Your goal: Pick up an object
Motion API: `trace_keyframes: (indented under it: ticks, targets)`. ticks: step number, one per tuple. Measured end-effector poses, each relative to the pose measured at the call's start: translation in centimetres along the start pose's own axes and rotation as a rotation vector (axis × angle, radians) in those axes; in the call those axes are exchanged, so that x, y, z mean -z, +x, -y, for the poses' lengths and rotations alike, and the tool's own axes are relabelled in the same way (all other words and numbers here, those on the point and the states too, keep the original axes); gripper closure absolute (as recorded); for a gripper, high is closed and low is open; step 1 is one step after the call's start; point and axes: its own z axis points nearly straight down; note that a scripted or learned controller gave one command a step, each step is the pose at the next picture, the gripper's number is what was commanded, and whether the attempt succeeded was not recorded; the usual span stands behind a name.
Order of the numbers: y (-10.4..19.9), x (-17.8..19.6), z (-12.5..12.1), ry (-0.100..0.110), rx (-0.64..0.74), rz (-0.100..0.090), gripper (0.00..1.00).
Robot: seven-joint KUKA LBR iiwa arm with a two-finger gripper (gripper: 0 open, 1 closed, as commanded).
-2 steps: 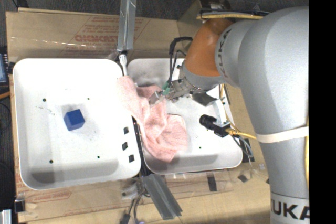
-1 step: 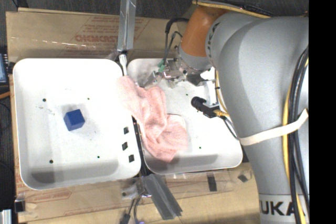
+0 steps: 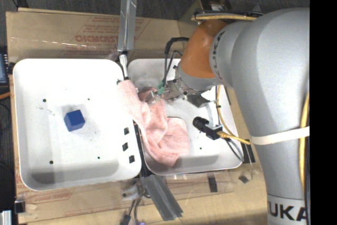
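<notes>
Cardboard-backed bench, two white bins: a soft, light pink cloth (image 3: 158, 126) drapes over the right-hand white bin's (image 3: 221, 162) left edge. The gripper (image 3: 164, 91) hovers over its upper folds; grip unclear. Pinch a raised fold.

Crumpled pink cloth (image 3: 158, 129) over right bin's (image 3: 210, 160) left wall.

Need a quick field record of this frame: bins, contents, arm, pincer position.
left bin: shallow white bin, holds a small blue cube
right bin: shallow white bin, holds a crumpled pink cloth
cloth: draped over the divider between the bins, mostly in the right bin
arm: grey arm with orange band, over the right bin
pincer: at the cloth's upper end, finger state unclear
</notes>
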Motion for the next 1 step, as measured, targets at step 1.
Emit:
trace_keyframes:
  ticks: [1]
  targets:
    - [0.06, 0.97, 0.00, 0.003, 0.002, -0.001, 1.00]
